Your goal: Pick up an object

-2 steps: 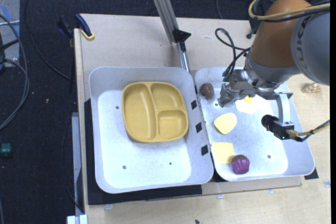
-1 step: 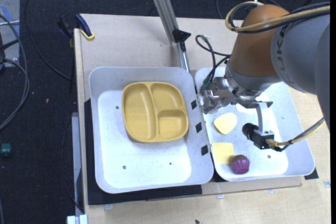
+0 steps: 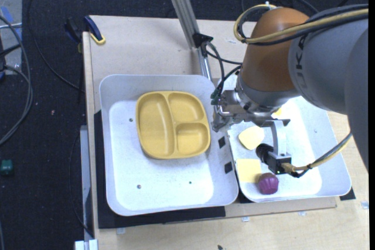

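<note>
Reaches in from the right, bent steeply down.
Grey arm [image 3: 337, 58], orange band [image 3: 270, 50] toward the camera, gripper [image 3: 221, 117] set low just right of centre, aimed down and left.

Pale wooden bench [image 3: 140, 47]; bare strip along far side and near edge; two shallow white bins directly on it, side by side, rims touching; left bin [image 3: 164, 181] over black sheet [image 3: 101, 208] showing at its left and near edges; right bin [image 3: 328, 170] toward bench's right end; blue-and-yellow clamp [image 3: 94, 30] at far left corner.
</note>
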Robot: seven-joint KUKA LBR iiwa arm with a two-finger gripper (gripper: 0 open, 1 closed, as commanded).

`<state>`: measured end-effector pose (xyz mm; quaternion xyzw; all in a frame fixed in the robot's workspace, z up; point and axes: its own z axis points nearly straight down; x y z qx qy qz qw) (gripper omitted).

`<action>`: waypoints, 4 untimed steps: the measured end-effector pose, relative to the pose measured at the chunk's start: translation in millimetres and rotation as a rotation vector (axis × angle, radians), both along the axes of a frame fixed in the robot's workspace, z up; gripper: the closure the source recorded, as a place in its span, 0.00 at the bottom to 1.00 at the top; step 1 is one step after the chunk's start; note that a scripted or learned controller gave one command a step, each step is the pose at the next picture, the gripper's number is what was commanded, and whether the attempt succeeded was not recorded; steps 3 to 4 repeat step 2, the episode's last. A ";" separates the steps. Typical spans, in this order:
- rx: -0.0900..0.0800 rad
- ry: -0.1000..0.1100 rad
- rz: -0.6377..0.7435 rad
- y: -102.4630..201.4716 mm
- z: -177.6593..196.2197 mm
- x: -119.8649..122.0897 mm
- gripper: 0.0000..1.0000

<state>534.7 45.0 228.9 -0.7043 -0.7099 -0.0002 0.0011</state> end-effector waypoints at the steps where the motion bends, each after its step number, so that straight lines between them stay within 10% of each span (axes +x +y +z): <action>1: 0.000 0.002 0.001 50.9 1.5 -29.5 1.00; 2: -0.002 0.000 -0.006 47.7 1.4 -28.2 0.00; 4: -0.002 0.000 -0.006 47.7 1.4 -28.2 0.00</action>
